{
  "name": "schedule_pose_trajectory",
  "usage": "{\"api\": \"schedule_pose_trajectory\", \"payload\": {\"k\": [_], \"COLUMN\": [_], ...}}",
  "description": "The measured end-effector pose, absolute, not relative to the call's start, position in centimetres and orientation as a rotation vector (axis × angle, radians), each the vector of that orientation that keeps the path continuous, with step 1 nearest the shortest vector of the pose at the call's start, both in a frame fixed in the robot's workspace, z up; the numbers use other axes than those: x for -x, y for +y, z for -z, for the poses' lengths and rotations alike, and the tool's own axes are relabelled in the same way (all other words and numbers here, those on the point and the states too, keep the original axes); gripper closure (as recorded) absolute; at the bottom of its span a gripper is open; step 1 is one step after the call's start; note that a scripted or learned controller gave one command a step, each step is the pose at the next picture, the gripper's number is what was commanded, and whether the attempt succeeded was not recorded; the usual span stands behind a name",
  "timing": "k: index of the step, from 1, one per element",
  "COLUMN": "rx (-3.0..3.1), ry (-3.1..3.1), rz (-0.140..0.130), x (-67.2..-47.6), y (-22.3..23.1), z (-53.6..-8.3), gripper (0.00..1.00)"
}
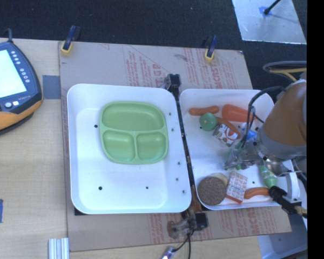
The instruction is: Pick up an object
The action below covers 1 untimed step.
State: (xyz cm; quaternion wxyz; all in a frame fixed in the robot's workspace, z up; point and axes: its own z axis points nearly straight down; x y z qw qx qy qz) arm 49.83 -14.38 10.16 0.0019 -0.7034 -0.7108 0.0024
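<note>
Clutter risk: end effector [238, 156] low in right white plastic bin [190, 144], finger state unclear; could snag small printed carton [225, 134], miss pick.

Arm [283, 120] low (wrist bent inward)

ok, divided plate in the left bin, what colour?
Light green; the divided plate shows plainly in the camera view.
</note>
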Motion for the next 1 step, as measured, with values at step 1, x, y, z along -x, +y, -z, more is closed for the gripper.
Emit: {"api": "schedule_pose_trajectory", "payload": {"k": [1], "rx": [2.214], "ry": [-2.226], "rz": [-0.001], "x": [-62.25], "y": [-6.96], "z": [-19.22], "gripper": [1.00]}}
